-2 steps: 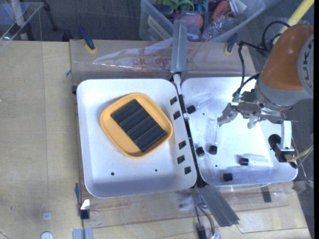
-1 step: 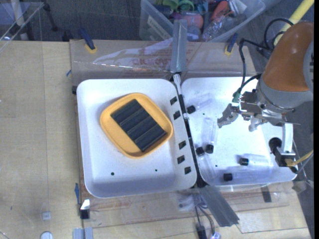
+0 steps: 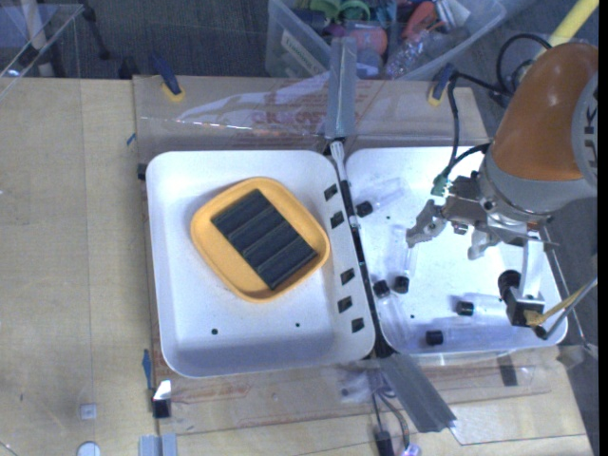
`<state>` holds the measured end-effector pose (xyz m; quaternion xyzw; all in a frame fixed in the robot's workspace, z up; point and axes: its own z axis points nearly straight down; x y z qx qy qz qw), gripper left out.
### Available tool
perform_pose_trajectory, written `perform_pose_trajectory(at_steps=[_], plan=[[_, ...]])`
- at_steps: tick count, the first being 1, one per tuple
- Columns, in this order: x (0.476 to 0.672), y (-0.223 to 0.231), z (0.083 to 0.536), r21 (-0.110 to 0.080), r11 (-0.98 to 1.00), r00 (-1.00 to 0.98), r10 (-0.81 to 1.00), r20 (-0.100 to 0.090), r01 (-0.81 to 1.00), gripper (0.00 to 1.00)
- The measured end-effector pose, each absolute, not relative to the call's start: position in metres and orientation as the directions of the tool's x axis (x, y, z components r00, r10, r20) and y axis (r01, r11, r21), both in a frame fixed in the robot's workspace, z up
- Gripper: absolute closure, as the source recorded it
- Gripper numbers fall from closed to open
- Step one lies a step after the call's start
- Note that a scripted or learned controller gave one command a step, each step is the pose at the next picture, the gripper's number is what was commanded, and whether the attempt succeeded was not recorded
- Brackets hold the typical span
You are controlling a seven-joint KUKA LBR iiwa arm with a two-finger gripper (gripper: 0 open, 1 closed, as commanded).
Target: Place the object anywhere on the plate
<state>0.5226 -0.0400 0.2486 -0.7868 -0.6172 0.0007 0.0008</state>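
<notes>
Two shallow white bins are sitting side by side on the bench. The left bin point(image 3: 180, 340) is holding a yellow-orange plate point(image 3: 214, 245) with rounded corners, turned at an angle near the bin's middle. A dark grey ribbed rectangular object point(image 3: 264, 238) is lying flat on the plate, inside its rim, its long sides following the plate's slant; ridges are running across its top, dividing it into several bands.

The right bin point(image 3: 418, 283) is holding several small dark pieces: a pair point(image 3: 390, 284) near its left wall, one point(image 3: 434, 336) near the front edge, and one point(image 3: 465, 307) further right. Some clear items seem to be lying among them, too faint to name.

The gripper point(image 3: 448, 237) is hanging over the right bin, well apart from the plate, below the arm's orange band point(image 3: 546, 112). Its two fingers point(image 3: 421, 228) are standing spread apart, with nothing visible between them.

A clear tub point(image 3: 285, 22) of mixed colourful items is standing behind the bins.
</notes>
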Motion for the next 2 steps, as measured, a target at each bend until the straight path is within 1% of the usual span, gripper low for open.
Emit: perform_pose_trajectory(at_steps=[1, 2], plan=[[0.516, -0.048, 0.225, -0.006, -0.287, 0.287, 0.958, 0.0, 0.958, 0.0], [0.511, -0.036, 0.227, -0.007, -0.323, 0.323, 0.946, 0.0, 0.946, 0.0]])
